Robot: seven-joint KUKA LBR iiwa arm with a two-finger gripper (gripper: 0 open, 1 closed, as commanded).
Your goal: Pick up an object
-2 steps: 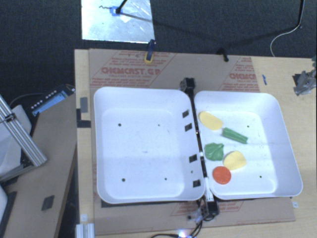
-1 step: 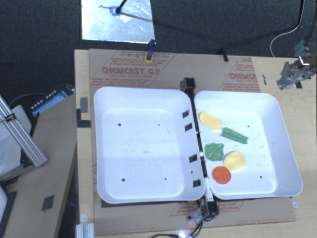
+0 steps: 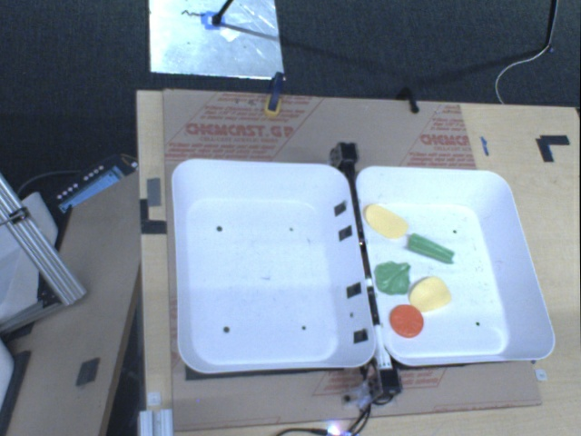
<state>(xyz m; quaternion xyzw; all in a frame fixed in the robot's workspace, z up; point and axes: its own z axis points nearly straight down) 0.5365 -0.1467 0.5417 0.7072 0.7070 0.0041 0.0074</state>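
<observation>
1. Two shallow white bins sit side by side on the counter (image 3: 227, 121); the left bin (image 3: 263, 266) carries nothing to pick, while the right bin (image 3: 508, 271) holds five small pieces, all gathered toward its left half.
2. The pieces: a pale yellow oval (image 3: 386, 222) nearest the far wall; a green stick (image 3: 429, 248) lying at a slant just beside it; a green leafy piece (image 3: 392, 277) below; a yellow lump (image 3: 429, 293) touching or almost touching that leaf; an orange disc (image 3: 406, 321) nearest the front.
3. Handling, as a judgement: these look like light, stiff plastic play food (smooth, so likely slippery); the rounded ones may roll or squirt out of a pinch.
4. Best hold: the green stick, taken across its narrow width at mid-length, since it stands apart enough for fingers on both sides; the orange disc lies flat and offers little edge.
5. The leaf and the lump crowd each other, so a grab there risks nudging both.
6. The state of the tool I cannot tell.
</observation>
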